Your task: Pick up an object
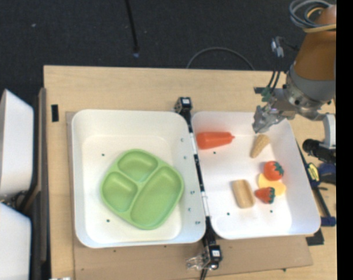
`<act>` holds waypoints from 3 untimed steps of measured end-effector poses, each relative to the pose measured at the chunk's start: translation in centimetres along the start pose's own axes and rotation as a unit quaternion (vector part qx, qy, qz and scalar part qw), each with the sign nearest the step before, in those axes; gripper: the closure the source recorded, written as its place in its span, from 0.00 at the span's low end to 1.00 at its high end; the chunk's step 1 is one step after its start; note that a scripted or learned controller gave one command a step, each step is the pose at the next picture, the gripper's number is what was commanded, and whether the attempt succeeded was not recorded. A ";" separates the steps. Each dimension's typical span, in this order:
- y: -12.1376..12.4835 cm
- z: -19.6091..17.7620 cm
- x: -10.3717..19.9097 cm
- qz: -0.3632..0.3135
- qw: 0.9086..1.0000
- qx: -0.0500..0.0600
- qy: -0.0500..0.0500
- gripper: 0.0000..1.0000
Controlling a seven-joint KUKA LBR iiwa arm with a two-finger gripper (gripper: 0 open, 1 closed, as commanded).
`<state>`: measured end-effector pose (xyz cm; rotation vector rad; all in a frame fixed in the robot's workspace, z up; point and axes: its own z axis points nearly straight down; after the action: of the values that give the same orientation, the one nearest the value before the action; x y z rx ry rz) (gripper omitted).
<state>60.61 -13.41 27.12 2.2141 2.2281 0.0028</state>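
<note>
The right bin holds an orange carrot near its left wall, a pale cone-shaped piece, a tan bread roll, a tomato, a yellow piece and a strawberry. My gripper hangs over the bin's back right part, just above the wide end of the cone. Nothing shows between its fingers.
The left bin carries a green divided plate. Clamps sit at the seam between the bins at the back and front. Tools lie on the bench's right edge. White boxes stand at the far left.
</note>
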 end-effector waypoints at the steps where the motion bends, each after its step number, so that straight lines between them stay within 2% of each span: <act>1: -0.7 1.0 4.7 0.001 1.000 0.000 -0.001 1.00; 3: -2.6 0.6 14.0 -0.001 1.000 0.000 0.000 1.00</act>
<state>57.92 0.57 26.50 2.2136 2.2302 0.0027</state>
